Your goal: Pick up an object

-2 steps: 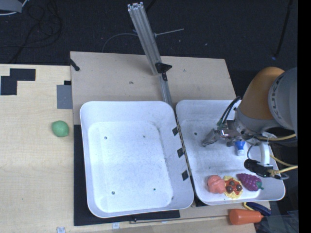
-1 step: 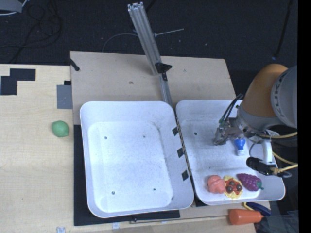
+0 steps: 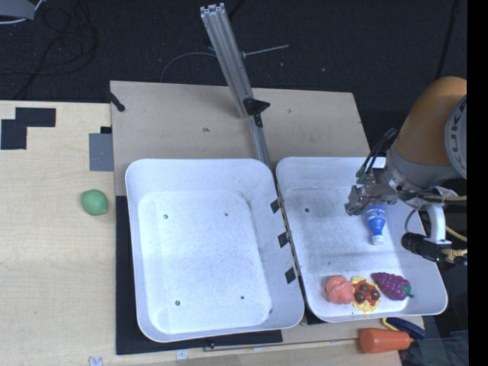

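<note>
The grey two-finger gripper [image 3: 366, 202], grip state impossible to tell, sat at the twelve o'clock end of a small blue-and-white plastic tube [image 3: 375, 226] in the right white bin [image 3: 320, 227], which looked likely to roll or slip free.

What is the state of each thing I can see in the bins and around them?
gripper: low over the right bin, right at the blue tube's top end
blue tube: in the right bin
right bin: holds the tube and three toy foods
peach toy: lying at the right bin's front
purple grapes: lying at the right bin's front
green ball: resting on the bench, outside the bins
</note>
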`<state>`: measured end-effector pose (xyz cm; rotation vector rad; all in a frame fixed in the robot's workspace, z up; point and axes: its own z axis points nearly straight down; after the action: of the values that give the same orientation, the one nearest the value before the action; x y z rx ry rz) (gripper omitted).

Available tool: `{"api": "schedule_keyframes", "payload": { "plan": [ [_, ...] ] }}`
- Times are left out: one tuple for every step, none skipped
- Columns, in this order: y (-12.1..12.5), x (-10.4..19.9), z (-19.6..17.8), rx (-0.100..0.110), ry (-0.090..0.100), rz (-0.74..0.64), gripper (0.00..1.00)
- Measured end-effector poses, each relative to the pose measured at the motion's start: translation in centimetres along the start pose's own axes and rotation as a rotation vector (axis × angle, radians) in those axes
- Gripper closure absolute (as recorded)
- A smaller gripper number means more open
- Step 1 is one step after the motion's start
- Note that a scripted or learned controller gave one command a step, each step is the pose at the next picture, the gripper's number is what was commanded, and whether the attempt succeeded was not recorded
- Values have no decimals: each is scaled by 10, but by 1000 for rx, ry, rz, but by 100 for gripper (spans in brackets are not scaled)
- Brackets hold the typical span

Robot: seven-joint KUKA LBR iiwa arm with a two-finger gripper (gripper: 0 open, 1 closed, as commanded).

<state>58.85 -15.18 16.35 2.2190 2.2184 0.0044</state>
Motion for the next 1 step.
{"api": "schedule_keyframes", "payload": {
  "plan": [
    [-7, -5, -47, 1, 0, 1, 100]
  ]
}}
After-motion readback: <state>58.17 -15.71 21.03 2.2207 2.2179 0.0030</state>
